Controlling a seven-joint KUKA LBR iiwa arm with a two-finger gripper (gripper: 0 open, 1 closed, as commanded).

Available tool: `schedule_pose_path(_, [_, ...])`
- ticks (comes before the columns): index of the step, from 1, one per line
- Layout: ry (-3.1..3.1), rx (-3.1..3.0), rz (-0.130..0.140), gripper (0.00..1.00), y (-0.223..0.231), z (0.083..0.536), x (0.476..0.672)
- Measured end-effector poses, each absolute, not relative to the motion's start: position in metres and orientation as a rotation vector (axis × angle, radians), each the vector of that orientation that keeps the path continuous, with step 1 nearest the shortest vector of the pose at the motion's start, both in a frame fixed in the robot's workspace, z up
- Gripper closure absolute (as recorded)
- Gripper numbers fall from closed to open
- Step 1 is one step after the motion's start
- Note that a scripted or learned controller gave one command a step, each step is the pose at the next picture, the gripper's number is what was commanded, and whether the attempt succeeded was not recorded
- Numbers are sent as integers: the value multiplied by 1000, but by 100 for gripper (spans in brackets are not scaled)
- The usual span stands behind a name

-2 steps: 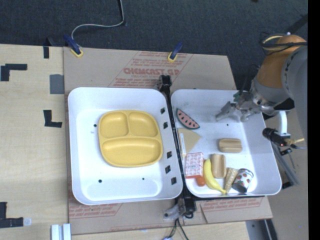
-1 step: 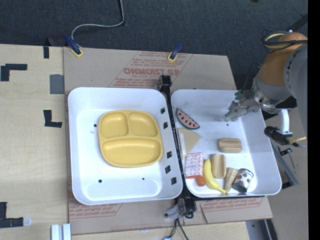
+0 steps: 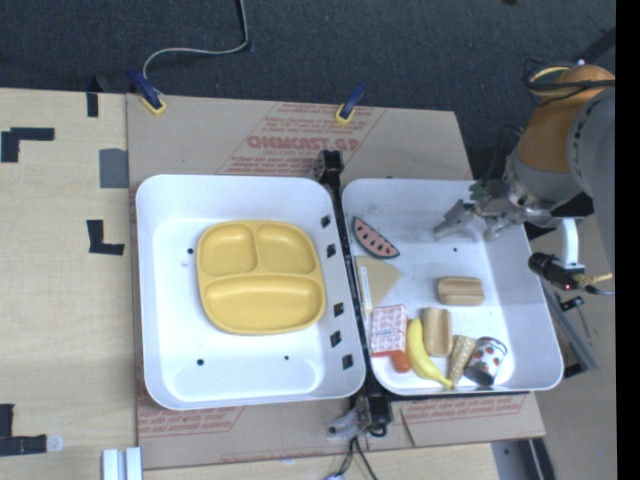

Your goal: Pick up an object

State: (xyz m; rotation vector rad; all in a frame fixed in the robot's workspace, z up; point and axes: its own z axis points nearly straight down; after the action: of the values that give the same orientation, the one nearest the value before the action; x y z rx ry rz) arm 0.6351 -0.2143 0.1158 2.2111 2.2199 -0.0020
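My claw [image 3: 470,219] sits over the far right part of the right bin [image 3: 520,298], its two grey fingers spread apart and pointing toward my screen's left, nothing between them. It is above bare white floor, well apart from the food toys.

Nearest to it is the watermelon slice [image 3: 374,239], near the bin's left wall: a thin wedge, red with dark seeds and a green rind, its long axis running diagonally from upper left to lower right. Toward me from the claw lies the tan bread piece [image 3: 460,290], a rounded block with its long axis across the screen.

Along the near edge the rest are bunched. The banana [image 3: 424,354] is yellow and curved, running from upper left to lower right, its tip toward the near wall. Just beside it lies a tan roll [image 3: 435,330], upright on screen, and a cone-like piece [image 3: 460,356]. A red and white packet [image 3: 387,329] lies left of the banana, touching a pale wedge [image 3: 381,285] above it.

The left bin [image 3: 160,298] holds a yellow divided plate [image 3: 262,275].
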Motion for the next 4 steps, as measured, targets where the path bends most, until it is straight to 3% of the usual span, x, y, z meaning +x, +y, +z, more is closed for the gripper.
schedule_pose_path(1, [2222,2217,1,0,-180,86,663])
schedule_pose_path(2, [2220,2212,0,100,-181,97,664])
schedule_pose_path(3, [2220,2212,-1,0,-181,97,664])
schedule_pose_path(4, [2221,2211,-2,100,-180,106,664])
